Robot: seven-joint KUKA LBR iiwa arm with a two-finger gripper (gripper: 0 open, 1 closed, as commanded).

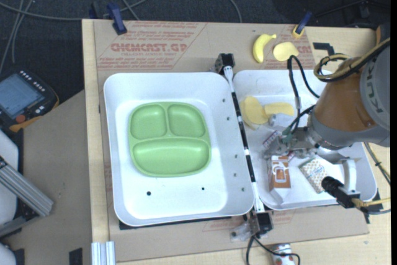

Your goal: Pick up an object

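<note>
My gripper [280, 141] is low inside the right bin [260, 80], near its left-middle part, with the grey and orange arm [347, 112] coming in from the right. Just below it lies a brown and orange packet [280, 172]. To the right of that is a white patterned packet [314, 173]. A round yellow piece [251, 110] and a flatter yellow piece [280, 110] rest just above the gripper. The gripper's tip is a grey blur, and nothing can be made out between its fingers.
The left bin [118, 133] holds a green divided plate [169, 139]. A yellow toy banana [263, 46] and another yellow item [286, 51] lie on the bench behind the right bin. Blue clamps sit at the bench's back edge.
</note>
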